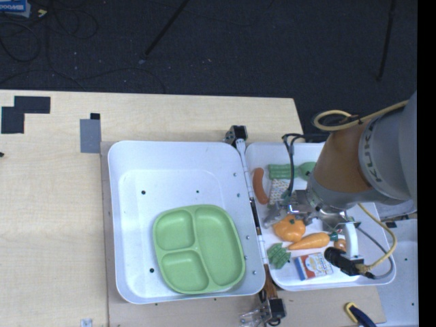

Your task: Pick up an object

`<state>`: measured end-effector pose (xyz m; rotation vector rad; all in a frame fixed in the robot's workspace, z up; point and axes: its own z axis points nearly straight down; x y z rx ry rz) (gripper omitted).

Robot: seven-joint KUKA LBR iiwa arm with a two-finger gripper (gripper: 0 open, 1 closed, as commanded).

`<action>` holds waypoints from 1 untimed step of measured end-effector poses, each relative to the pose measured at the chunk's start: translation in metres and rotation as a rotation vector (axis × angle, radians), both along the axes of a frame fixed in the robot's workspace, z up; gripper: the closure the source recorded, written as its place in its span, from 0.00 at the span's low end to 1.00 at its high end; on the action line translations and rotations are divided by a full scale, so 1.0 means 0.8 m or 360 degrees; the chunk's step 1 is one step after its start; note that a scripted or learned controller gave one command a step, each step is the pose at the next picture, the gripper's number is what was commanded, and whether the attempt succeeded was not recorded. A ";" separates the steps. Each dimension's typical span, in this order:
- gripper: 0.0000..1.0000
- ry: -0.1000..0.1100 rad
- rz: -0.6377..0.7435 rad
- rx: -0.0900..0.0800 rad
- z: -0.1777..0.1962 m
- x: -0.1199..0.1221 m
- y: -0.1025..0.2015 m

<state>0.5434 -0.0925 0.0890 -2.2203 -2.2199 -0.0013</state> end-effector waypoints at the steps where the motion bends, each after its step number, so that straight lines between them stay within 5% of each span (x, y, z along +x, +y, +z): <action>1: 0.00 -0.0005 -0.0002 -0.0001 0.001 -0.028 0.006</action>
